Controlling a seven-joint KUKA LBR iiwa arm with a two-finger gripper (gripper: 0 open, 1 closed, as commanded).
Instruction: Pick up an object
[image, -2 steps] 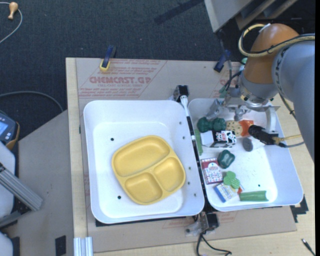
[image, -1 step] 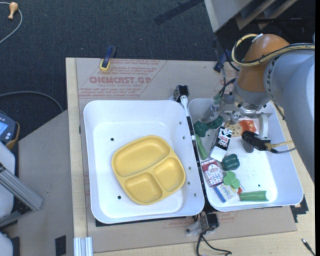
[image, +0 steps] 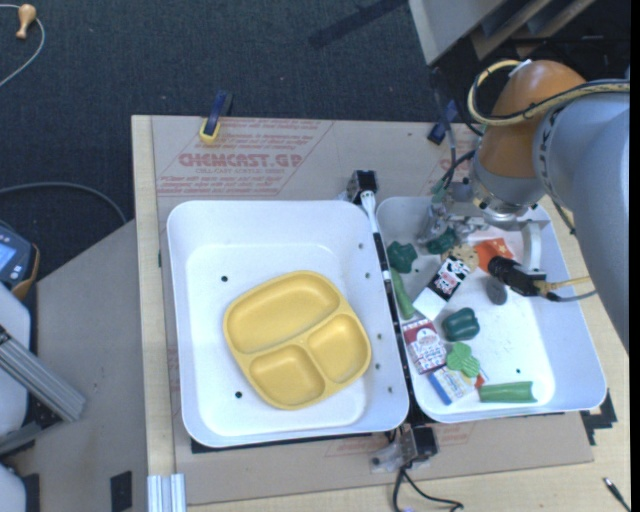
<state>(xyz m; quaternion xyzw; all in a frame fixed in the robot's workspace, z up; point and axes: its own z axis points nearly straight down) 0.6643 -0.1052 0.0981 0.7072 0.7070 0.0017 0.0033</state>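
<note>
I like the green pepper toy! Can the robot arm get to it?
Probably yes. The green pepper lies uncovered in the right bin, with its top free, and the gripper hangs over that same bin's far end.

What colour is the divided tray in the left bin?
Yellow: the three-compartment plastic tray is plain yellow, seen best in the camera view.

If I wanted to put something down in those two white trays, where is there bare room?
The left white bin has a bare floor strip along its far wall, beyond the yellow divided plastic plate, and more at its left side. The right white bin is crowded along its left and far side; bare floor lies right of the green bell-pepper toy.
</note>
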